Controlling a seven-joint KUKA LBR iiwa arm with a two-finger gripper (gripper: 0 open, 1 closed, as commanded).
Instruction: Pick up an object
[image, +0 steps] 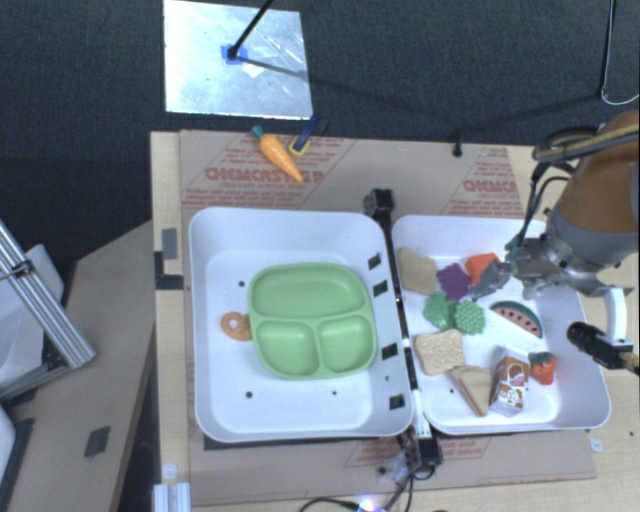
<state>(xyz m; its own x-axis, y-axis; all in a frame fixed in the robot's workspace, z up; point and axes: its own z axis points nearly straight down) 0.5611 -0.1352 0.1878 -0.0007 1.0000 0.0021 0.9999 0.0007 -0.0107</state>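
Note:
My gripper (497, 282) hangs over the back of the right bin (585, 400), low above the toy food. Just left of it lie an orange-red piece (481, 265) and a purple piece (453, 280). Below it are a green broccoli (470, 318) and a watermelon slice (517, 319). Nothing is seen held in the gripper. Elsewhere in this bin lie a tan bread slice (417, 270), a green leafy piece (437, 308), a cracker (439, 350), a sandwich wedge (472, 388), a small carton (511, 385) and a red fruit (543, 369).
The left bin (215, 250) holds a green divided plate (305, 320) and a small pretzel (236, 326). A toy carrot (280, 157) lies on the cardboard behind the bins. A foil sheet (238, 60) sits on the floor beyond. The arm's grey body (590, 215) crosses the right bin's far right side.

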